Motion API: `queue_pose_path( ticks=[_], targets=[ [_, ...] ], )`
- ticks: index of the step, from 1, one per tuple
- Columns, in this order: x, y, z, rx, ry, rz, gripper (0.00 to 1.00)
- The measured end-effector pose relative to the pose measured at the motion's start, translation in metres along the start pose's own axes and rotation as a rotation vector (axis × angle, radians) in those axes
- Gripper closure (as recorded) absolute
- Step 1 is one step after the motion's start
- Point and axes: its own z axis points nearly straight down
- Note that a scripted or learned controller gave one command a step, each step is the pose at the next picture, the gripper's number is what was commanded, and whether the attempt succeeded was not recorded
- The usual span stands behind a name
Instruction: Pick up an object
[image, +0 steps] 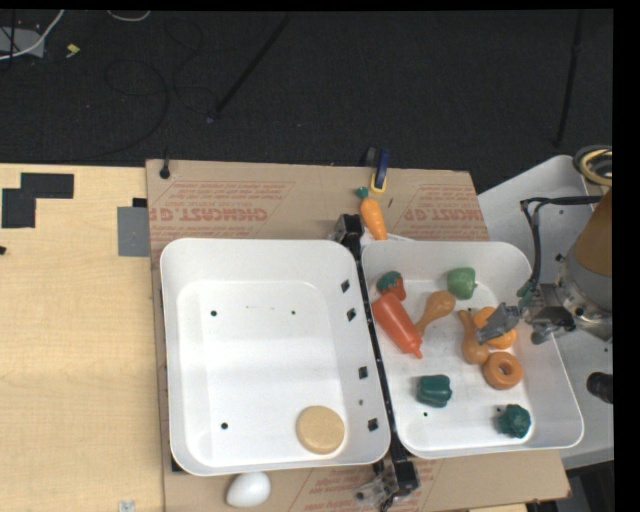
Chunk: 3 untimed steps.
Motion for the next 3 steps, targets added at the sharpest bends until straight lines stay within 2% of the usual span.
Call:
queue_pose_path(
  ticks=[1, 2, 3],
  targets=[
    [0.063, 0.080, 0.115, -0.005, -0.001, -0.007, 0.00],
    [0.059, 0.076, 0.100, 0.001, -0.001, -0.002, 1.00],
    [0.087, 0.085, -0.013, -0.012, -0.002, -0.004, 1.00]
  ],
)
